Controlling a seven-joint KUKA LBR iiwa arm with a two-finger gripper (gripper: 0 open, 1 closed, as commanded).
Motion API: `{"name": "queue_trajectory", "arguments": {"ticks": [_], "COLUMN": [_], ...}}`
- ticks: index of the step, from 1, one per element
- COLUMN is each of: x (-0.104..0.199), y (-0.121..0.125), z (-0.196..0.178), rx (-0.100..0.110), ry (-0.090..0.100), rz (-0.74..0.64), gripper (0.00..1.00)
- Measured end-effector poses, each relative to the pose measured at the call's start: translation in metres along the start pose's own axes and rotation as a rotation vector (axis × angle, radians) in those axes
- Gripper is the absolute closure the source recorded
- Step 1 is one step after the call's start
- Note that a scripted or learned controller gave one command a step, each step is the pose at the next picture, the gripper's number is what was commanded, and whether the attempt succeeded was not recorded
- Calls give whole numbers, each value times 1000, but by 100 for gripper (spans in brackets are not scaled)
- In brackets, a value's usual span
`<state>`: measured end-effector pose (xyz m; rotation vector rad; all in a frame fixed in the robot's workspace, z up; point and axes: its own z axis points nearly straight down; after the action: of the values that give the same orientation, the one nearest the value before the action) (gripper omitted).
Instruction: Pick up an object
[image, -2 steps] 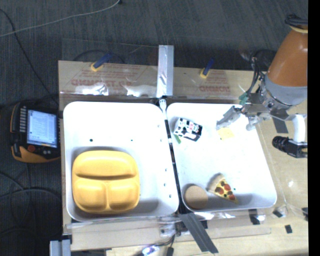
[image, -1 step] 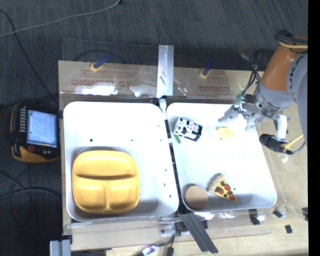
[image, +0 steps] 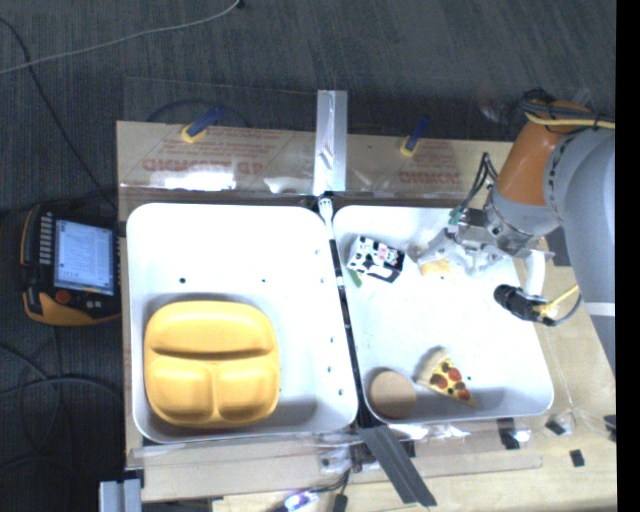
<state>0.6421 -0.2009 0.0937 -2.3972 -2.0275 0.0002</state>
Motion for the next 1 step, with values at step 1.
{"name": "queue_trajectory", "arguments": {"ticks": [1], "x": [1], "y": [-1], "z": [-4], "rx": [7], "ry": [-2], "rz": [-6], "gripper": [100]}}
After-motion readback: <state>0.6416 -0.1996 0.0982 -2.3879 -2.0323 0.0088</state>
